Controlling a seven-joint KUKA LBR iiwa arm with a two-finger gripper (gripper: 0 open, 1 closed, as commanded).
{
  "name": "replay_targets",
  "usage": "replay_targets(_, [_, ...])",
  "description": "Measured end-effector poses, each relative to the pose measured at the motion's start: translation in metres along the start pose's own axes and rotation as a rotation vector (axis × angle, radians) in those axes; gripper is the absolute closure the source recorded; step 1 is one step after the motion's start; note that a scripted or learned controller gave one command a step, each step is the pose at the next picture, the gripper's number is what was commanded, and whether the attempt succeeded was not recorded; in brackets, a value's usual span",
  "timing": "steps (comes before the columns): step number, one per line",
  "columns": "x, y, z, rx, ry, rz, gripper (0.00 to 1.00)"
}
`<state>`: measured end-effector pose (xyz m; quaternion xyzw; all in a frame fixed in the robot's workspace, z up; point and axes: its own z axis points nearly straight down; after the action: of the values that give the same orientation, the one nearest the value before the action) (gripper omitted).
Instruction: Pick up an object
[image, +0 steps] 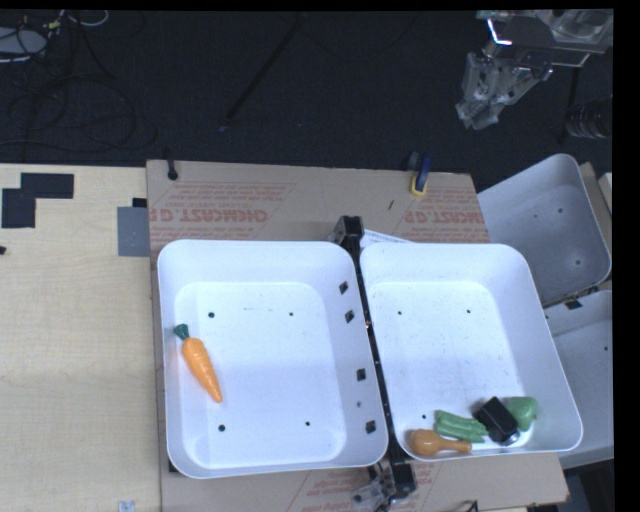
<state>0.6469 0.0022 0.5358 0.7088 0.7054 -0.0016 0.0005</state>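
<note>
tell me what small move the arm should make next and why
Probably bring the gripper down toward the right bin, which is nearer to it. It sits high at the view's top right, above the bench and away from every object. A cluster lies in that bin's near right corner: an orange gourd-shaped toy, a green piece and a black block. The carrot lies farther, in the left bin.

Carrot (201, 367) in left bin (255, 262); block (496, 419) in right bin (440, 262)

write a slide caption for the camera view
Gripper raised beyond bins; orange toy carrot in left white bin.
</note>
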Motion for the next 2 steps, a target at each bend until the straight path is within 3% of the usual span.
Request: replay_targets(2, [0.040,-0.003,-0.001,0.002,0.003,-0.007,1.00])
